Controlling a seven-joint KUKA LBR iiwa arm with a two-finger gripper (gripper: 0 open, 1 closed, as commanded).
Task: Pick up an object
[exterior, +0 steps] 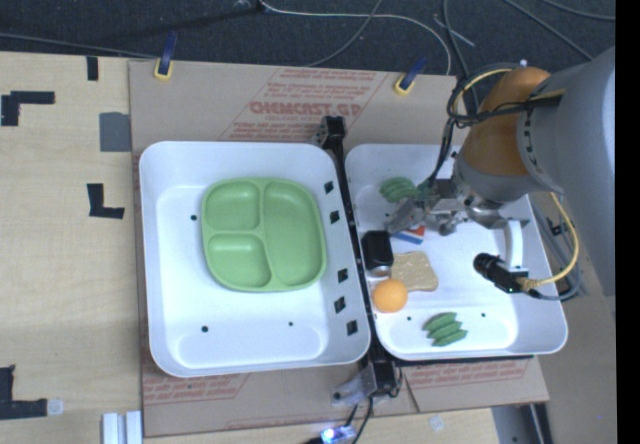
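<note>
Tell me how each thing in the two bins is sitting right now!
Green divided plate: flat in the left bin, nothing on it.
Orange ball: resting in the right bin, touching the toast slice.
Green pea pod: lying loose near the front wall.
Pincer: low over the right bin.

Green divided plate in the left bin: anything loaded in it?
Empty. The green divided plate lies flat in the left bin, all three compartments showing bare green.

From my remote station I read even, diffuse overhead lighting. The white bins run bright, near washed out, with soft shadows along their inner walls. The picture is slightly soft and grainy overall; the arm at right looks blurred.
</note>
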